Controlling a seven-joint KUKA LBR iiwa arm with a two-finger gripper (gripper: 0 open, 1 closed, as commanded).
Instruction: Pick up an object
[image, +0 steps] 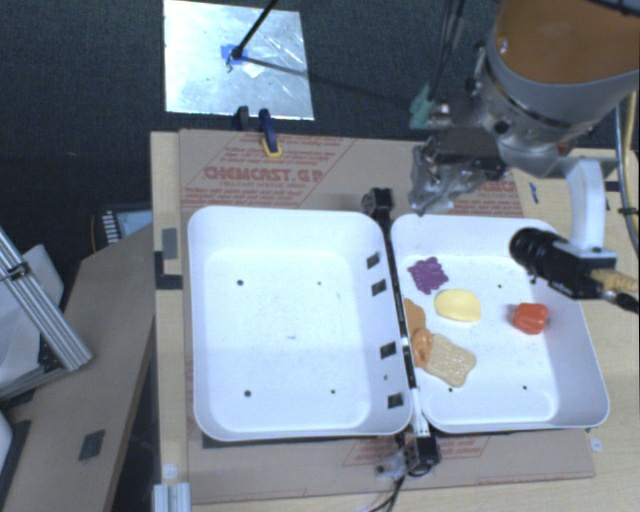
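The right bin (520, 390) holds a purple knobbly piece (428, 273), a yellow rounded piece (457, 305), a red-orange piece (529, 318), a tan slice (449, 360) and an orange piece (415, 325) against its left wall. My gripper (432, 195) hangs over the far left corner of that bin, above and behind the purple piece, with nothing seen in it. The grey arm with its orange band comes in from the upper right.
The left bin (280, 320) lies beside the right one, with black clips along the shared wall. A black cylinder on a white bracket (552, 262) juts over the right bin's far right side. A shiny metal sheet (238, 58) lies behind the bench.
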